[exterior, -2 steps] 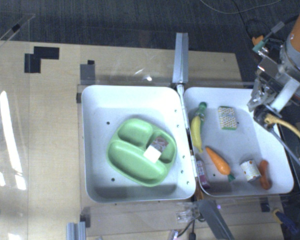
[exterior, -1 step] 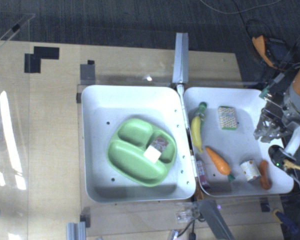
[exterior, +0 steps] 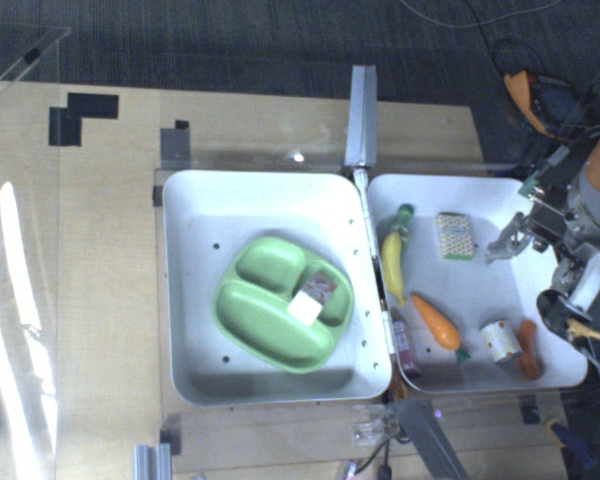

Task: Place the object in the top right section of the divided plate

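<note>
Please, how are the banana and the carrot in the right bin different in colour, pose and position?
The banana is yellow with a green tip; the carrot is orange with a green end. The banana lies almost straight up and down the picture, close to the left wall of the right bin; the carrot lies at a slant, nearer the bin's middle and lower. The banana looks longer and thinner, the carrot shorter and thicker. Both lie flat in the same bin, apart from each other.
</note>
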Available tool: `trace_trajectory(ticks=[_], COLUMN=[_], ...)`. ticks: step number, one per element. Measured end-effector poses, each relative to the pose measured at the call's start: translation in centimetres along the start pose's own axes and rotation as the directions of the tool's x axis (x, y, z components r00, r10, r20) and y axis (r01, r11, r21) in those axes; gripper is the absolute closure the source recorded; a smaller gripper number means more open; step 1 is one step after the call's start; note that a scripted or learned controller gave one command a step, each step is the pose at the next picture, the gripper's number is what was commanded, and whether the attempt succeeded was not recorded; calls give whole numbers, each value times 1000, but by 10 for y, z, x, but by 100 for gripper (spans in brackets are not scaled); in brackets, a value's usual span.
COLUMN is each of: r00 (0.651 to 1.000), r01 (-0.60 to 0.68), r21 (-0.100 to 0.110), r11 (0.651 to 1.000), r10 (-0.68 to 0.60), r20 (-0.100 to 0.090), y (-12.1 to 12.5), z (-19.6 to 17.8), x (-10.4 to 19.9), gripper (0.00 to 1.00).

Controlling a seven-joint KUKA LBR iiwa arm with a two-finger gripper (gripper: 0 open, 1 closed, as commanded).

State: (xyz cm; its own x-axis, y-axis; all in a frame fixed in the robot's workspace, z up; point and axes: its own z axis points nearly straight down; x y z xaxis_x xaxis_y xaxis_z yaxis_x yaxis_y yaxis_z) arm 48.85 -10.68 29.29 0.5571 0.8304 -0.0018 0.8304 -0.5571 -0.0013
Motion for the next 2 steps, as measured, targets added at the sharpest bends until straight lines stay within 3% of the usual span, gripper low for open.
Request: trace_trajectory(ticks=[1, 2], r00=[981, 848], r01=[-193, -530], r21=[3, 1], r11=[981, 848], r10=[193, 530], r20=[0, 0], y=[13, 80], z=[140, 58], x=[-22, -27], gripper=[0, 0])
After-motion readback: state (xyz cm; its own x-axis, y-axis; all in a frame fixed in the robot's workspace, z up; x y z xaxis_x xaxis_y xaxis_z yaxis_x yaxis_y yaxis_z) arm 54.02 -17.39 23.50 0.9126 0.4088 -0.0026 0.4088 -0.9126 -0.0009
